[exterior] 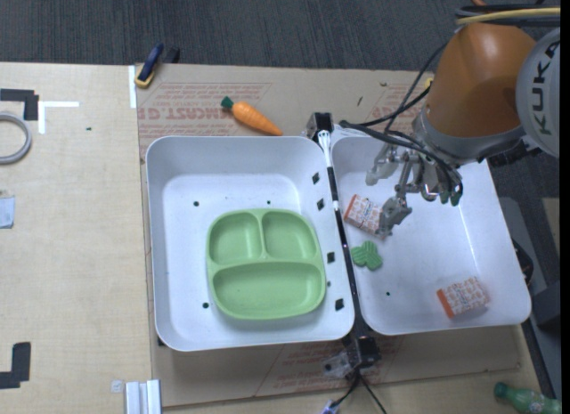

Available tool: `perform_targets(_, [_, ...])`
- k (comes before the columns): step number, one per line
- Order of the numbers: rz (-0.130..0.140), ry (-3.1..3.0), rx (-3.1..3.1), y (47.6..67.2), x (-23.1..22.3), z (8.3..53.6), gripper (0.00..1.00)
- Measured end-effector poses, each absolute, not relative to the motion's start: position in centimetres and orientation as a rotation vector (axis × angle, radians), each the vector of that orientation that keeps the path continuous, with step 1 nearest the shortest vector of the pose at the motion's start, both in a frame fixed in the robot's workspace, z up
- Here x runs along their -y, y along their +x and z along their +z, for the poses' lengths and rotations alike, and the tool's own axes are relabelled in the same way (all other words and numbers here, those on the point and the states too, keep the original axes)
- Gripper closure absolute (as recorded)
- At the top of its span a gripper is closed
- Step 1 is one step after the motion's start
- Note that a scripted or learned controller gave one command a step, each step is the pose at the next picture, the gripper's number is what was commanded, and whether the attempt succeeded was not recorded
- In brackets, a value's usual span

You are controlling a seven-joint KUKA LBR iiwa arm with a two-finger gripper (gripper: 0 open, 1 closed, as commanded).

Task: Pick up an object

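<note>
The claw hangs low in the right bin, its tips just beside a small red-and-white packet; whether it is apart or together I cannot tell; a green piece lies near below it; another packet sits well apart, toward the bin's near corner.

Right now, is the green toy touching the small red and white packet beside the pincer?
Apart. The camera view shows bare white bin floor between the green toy and the packet.
</note>
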State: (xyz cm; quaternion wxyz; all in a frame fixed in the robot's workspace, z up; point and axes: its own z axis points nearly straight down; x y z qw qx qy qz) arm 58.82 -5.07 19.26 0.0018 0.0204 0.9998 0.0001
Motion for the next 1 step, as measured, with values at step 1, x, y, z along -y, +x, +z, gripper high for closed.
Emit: perform_targets(1, [0.000, -0.336, -3.121, 57.38, 2.65, 19.28, 0.00])
